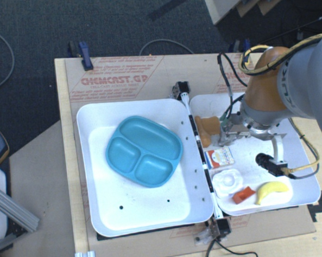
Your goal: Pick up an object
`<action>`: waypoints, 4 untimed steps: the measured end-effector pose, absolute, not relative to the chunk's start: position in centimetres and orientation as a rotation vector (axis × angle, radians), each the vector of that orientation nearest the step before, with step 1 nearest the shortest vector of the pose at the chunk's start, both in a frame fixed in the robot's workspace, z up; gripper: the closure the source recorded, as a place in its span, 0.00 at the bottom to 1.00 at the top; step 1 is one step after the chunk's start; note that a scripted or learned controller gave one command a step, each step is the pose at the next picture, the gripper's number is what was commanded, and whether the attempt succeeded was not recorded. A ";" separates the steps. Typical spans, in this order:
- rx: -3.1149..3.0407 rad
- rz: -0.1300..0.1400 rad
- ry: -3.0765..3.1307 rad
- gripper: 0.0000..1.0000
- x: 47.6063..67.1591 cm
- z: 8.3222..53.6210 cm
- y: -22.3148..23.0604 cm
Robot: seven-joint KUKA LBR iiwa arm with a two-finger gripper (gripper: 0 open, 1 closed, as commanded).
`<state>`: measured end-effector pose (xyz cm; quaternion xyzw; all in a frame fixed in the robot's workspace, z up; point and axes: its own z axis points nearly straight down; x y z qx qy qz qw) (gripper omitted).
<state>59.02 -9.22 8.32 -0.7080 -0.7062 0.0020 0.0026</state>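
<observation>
My gripper [227, 134] hangs low over the right bin [305, 193], near its left wall. It sits just right of a flat brown piece [206, 128] and just above a white packet with red print [219, 158]. Nearer the front lie a round white lid-like object [227, 180], a small red block [243, 194] and a yellow banana [272, 191]. Nothing shows between the gripper's tips from this angle.
The left bin [92, 156] holds a blue divided plate [144, 150]. A black clip strip [199, 150] joins the two bins. The grey arm and its orange band [264, 89] cover the right bin's far part. A black cable plug [270, 164] hangs off the arm.
</observation>
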 end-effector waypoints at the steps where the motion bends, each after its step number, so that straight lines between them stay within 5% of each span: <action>1: -2.231 0.008 -2.221 0.00 59.3 8.5 -9.7; 2: -2.223 -0.003 -2.227 0.00 65.1 8.5 -9.3; 3: -2.224 -0.004 -2.225 1.00 65.0 9.6 -9.3; 4: -2.223 -0.002 -2.225 0.00 65.0 9.5 -9.3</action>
